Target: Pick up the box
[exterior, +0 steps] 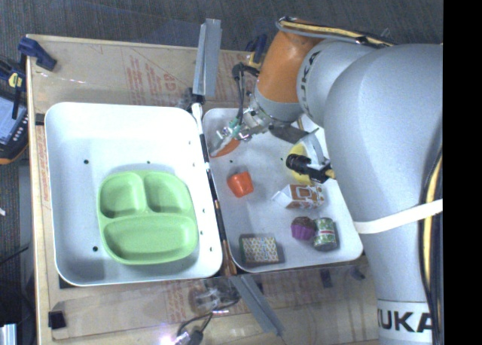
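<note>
A small white and brown carton box [305, 195] lies in the right bin [282, 262], toward its right side. A flat patterned box [260, 248] rests near that bin's front edge. My gripper [230, 135] is low at the bin's far left corner, well away from both boxes. An orange object [224, 147] sits right under the gripper, and I cannot tell whether it is touching it. The grey arm with its orange band [282, 65] reaches in from the right over the bin's back edge.
An orange cup [240, 183] stands mid-bin. A purple item [302, 228] and a small can [325, 233] sit at the front right, just below the carton. The left bin [68, 185] holds a green divided plate [147, 216].
</note>
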Tool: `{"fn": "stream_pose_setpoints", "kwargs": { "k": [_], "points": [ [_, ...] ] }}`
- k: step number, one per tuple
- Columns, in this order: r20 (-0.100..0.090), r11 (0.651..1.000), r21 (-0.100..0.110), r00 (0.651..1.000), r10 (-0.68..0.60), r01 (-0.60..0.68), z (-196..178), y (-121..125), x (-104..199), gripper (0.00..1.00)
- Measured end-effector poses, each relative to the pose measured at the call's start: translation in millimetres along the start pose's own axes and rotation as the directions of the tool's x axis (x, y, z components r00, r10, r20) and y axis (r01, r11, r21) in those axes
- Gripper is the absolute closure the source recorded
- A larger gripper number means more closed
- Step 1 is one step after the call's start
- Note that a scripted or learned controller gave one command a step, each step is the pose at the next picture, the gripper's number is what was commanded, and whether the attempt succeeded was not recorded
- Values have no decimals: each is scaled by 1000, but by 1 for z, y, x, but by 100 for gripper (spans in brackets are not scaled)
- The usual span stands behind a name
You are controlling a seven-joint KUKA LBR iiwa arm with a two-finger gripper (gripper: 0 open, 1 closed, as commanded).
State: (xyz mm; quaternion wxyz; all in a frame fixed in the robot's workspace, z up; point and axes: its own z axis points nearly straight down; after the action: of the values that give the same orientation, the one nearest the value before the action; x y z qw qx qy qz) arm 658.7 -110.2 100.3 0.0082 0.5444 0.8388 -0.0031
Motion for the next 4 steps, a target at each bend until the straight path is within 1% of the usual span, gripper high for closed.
{"fn": "stream_pose_setpoints", "kwargs": {
  "k": [1, 2, 3, 4],
  "points": [
    [0, 1000, -8, 1000, -6, 6, -13, 4, 1, 100],
    [-13, 834, -8, 833, -552, 552, -94, 30, 68, 100],
    [-20, 994, 5, 994, -109, 109, -92, 13, 76, 100],
    [-15, 974, 7, 973, 229, -228, -157, 18, 42, 100]
  ]
}}
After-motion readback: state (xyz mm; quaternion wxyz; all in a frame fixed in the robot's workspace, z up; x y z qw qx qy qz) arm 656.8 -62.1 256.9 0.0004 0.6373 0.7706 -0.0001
